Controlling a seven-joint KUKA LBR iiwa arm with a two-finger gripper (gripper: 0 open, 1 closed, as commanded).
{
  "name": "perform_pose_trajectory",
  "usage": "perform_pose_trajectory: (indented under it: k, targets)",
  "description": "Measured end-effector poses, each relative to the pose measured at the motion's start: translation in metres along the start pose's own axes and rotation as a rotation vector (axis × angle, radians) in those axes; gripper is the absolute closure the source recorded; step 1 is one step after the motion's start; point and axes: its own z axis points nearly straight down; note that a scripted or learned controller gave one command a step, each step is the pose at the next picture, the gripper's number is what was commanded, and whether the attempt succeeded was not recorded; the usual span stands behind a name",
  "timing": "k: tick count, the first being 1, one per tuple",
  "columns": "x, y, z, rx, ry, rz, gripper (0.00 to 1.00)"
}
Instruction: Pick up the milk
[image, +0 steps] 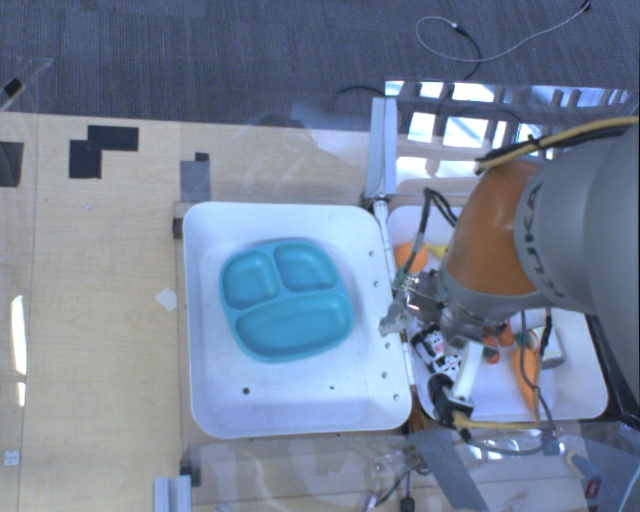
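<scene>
Gripper (398, 312): it sits low over the wall shared by the two bins, under the wrist. The wrist housing covers it from above, so you cannot tell whether it is released or clenched. Nothing can be seen grasped in it.

Arm (570, 230): it enters from the right. Its orange band (488, 240) hangs over the left half of the right bin (585, 400) and hides much of that bin's floor.

Task item: you cannot identify the milk with certainty. The one candidate is a small white pack (431, 343) with dark and red markings. It lies on the floor of the right bin near its left wall, just below the wrist and just beside the gripper. Whether the gripper touches it cannot be told.

Right bin, other contents: one orange piece (411, 258) lies near the upper left corner, partly behind the cables. A long orange piece (527, 368) lies toward the lower right of the wrist, with a smaller orange-red bit (501, 339) just beside it.

Left bin (205, 340): it holds one blue divided plate (288, 300), lying flat near the middle. The plate has two small compartments toward the far side and one large compartment toward the near side.
</scene>
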Motion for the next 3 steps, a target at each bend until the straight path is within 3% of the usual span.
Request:
perform_pose_trajectory:
  k: [3]
  targets:
    - [-0.020,0.008,0.000,-0.001,0.001,0.105,0.00]
